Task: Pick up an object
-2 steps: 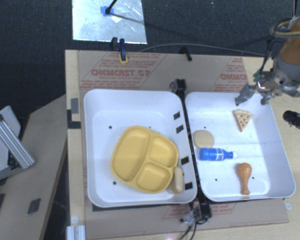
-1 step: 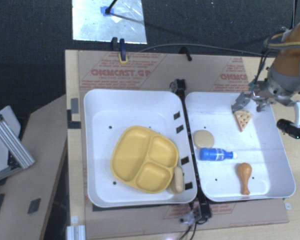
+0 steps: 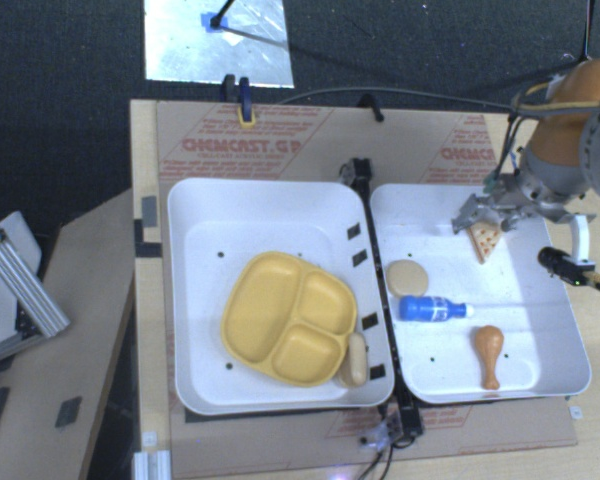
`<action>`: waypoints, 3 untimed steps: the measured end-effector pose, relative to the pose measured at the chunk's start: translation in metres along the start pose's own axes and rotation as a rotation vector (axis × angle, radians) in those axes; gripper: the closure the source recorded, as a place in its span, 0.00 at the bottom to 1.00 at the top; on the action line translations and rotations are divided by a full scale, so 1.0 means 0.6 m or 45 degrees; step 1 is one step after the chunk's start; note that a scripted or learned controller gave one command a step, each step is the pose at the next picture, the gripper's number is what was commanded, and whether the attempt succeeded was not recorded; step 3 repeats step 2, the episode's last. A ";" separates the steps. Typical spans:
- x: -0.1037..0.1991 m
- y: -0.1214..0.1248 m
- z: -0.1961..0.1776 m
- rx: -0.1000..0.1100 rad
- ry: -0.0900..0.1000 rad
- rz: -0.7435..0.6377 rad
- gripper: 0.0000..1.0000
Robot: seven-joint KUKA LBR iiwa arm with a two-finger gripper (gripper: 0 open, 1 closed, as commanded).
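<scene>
Two shallow white plastic bins sit side by side on the desk (image 3: 280, 143), which is covered by a tan board with red print.

Left bin (image 3: 210, 218): a yellow tray (image 3: 285, 313), glossy, rounded, with three compartments, lies slightly turned toward the near right. A pale beige, bread-like lump (image 3: 355, 360) lies touching the tray's near right edge.

Right bin (image 3: 550, 328): a flat round tan disc (image 3: 408, 275), matte, lies near the left wall. Just nearer than it, a blue bottle (image 3: 430, 309) with a white cap lies on its side, cap pointing right. To the right and nearer, a smooth tan drumstick (image 3: 488, 352) lies with its bulbous end far and thin end near.

The gripper (image 3: 490, 218), grey metal, is over the far right part of the right bin, on the arm (image 3: 570, 128) with its orange band. A wedge (image 3: 485, 240), tan with small dark holes like a cheese slice, sits right at the fingertips with its point toward the near side. The fingers look narrow around its wide end, but whether they clamp it or merely touch it I cannot tell.

Far on the floor lies a shiny silver sheet (image 3: 217, 26).
</scene>
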State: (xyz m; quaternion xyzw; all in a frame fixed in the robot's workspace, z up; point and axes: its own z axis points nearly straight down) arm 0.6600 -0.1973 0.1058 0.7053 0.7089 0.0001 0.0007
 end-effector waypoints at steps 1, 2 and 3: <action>0.000 0.002 -0.023 -0.007 -0.002 -0.003 1.00; 0.002 0.011 -0.132 -0.011 -0.002 -0.001 1.00; 0.002 0.011 -0.132 -0.011 -0.002 -0.001 1.00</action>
